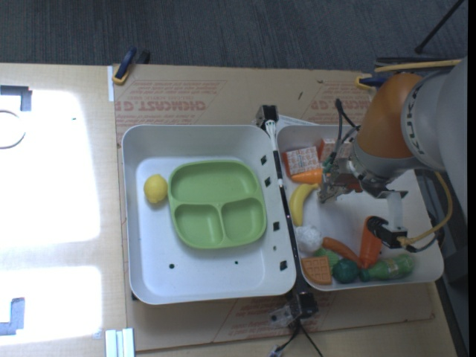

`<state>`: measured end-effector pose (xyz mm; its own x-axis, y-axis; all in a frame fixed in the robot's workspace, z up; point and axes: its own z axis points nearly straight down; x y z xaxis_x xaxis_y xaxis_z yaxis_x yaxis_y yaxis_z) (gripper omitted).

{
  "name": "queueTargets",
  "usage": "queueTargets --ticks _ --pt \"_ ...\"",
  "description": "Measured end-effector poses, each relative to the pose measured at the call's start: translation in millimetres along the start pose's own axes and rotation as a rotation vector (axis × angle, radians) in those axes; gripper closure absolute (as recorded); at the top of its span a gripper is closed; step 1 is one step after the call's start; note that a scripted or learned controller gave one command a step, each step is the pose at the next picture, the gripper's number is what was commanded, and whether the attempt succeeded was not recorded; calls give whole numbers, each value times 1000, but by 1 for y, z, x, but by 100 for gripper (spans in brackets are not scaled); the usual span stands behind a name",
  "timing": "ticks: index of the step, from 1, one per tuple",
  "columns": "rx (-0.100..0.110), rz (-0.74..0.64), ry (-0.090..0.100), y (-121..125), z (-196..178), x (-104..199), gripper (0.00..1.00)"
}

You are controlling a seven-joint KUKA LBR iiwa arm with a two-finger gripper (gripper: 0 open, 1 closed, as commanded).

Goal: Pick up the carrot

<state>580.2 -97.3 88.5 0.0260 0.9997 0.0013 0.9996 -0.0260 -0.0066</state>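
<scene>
The carrot (370, 245), an orange tapered piece, stands slanted near the front right of the right bin (424, 222), among other toy foods. My gripper (326, 190) hangs over the middle left of that bin, well left of and behind the carrot. It is just right of a small orange piece (306, 175) and the yellow banana (297, 204). Nothing clearly shows inside the gripper. The grey arm with its orange band (390, 121) comes in from the right.
The right bin also holds a red-and-white box (301, 158), a white lump (309, 237), a red-orange stick (340, 247), an orange waffle (317, 271) and green pieces (387, 267). The left bin (141, 259) holds a green divided plate (219, 203) and a lemon (155, 189).
</scene>
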Motion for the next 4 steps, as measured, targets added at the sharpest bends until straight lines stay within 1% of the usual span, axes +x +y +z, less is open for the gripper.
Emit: queueTargets --ticks 1,2,3,4 --pt "0 1 0 0 0 0 0" --pt "-2 92 -1 40 0 2 0" --pt "35 26 2 72 1 -1 0" --pt "34 -38 1 72 1 -4 0"
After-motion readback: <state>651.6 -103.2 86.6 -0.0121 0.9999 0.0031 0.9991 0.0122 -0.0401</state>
